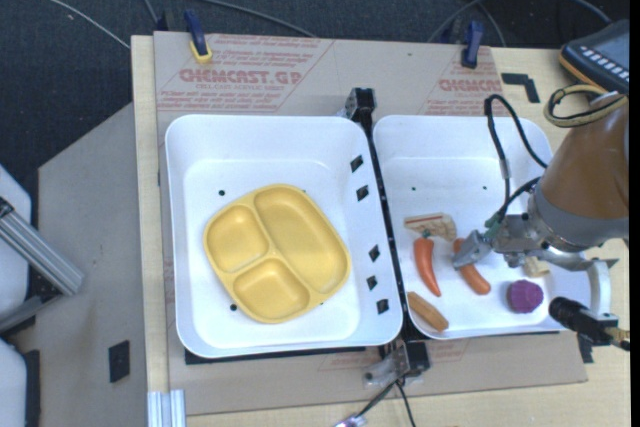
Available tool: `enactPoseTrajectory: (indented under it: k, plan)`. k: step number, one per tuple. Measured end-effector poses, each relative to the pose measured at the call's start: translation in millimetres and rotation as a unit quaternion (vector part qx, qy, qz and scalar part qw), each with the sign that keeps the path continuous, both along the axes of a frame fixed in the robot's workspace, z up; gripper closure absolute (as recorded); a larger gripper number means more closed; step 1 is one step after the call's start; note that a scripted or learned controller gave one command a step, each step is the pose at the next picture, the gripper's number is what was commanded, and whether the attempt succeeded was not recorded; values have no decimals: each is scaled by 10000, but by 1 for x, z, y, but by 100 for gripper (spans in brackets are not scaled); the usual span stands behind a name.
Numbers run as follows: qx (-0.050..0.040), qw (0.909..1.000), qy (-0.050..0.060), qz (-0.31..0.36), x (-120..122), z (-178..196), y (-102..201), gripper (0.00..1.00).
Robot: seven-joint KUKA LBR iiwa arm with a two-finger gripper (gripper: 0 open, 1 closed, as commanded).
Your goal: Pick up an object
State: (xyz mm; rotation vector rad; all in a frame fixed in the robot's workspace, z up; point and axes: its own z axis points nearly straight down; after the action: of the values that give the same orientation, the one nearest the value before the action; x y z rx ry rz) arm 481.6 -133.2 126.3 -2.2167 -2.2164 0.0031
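The right bin (450,150) holds several toy foods. An orange chili or carrot (427,266) lies near its left side, with a tan flat piece (431,224) just above it. A brown bun-like piece (428,313) rests at the front rim. An orange-red sausage (476,278) lies in the middle and a purple lump (524,296) sits to its right. My gripper (471,252) reaches in from the right and hangs low over the upper end of the sausage, partly covering it. Nothing is visibly held.
The left bin (200,155) carries a yellow divided plate (276,253). A black divider with clips (372,215) runs between the bins. The arm's orange band (592,175) and a black cable (500,145) stand over the right bin's right side.
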Motion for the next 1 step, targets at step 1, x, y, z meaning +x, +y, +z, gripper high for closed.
enactPoseTrajectory:
  k: [1]
  plan:
    - [-2, 10000, -5, -3, -1, -44, 1, 0]
